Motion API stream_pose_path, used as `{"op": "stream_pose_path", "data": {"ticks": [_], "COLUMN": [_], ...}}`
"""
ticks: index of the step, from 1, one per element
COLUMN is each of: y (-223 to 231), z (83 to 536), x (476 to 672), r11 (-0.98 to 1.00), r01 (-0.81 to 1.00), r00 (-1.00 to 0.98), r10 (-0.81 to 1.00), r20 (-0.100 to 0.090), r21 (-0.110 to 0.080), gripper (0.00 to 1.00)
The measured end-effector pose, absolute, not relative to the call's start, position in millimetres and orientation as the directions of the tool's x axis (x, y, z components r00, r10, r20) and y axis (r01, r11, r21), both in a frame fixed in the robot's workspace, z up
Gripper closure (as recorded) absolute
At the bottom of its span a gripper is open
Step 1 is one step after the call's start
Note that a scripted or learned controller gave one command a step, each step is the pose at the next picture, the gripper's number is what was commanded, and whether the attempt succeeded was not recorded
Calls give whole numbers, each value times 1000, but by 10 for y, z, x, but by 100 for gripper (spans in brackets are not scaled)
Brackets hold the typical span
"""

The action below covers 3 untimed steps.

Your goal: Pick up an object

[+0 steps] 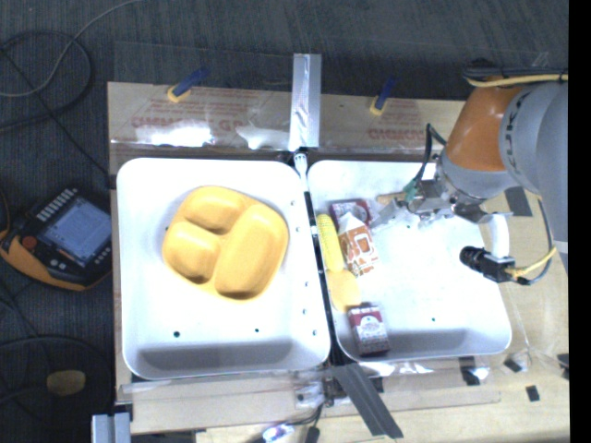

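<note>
My own wrist and arm (517,146) sit highest, closest to the lens, grey with the orange band, reaching in over the upper right corner of the right bin (434,340). My end effector (416,199) hangs over that bin's upper middle; whether it is wide or narrow I cannot tell.

Largest below me is the bench (138,118), then the two white bins side by side. The left bin (138,340) holds a big yellow lumpy plastic mould (224,243) (three rounded humps, like a bun tray), well apart from me.

In the right bin, the things I might take crowd the left wall: a small carton with orange and white print (357,245) lying tilted, a dark red packet (344,209) just behind it and touching, a yellow corn-like piece (327,238) along the divider, and a small dark red box (368,329) near the front wall, apart from the rest.

My end effector is near the carton, not on it. The risk, I judge: the carton, packet and corn lie so close that closing there could catch an edge and shove them, or pinch two at once and lose both.
</note>
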State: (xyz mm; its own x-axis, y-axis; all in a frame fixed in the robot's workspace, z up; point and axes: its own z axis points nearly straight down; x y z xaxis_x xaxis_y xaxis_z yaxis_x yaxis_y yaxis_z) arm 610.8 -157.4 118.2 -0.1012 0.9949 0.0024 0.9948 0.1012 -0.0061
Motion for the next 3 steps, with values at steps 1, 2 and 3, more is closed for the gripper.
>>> {"op": "stream_pose_path", "data": {"ticks": [1, 2, 3], "y": [-1236, -1105, -1297], "z": [951, 893, 901], "x": [6527, 6058, 5639], "r11": [154, 209, 332], "r01": [988, 978, 943], "r00": [-154, -209, -332], "r10": [988, 978, 943], "r20": [-5, -7, -9], "r21": [12, 10, 15], "gripper": [0, 0, 0]}}
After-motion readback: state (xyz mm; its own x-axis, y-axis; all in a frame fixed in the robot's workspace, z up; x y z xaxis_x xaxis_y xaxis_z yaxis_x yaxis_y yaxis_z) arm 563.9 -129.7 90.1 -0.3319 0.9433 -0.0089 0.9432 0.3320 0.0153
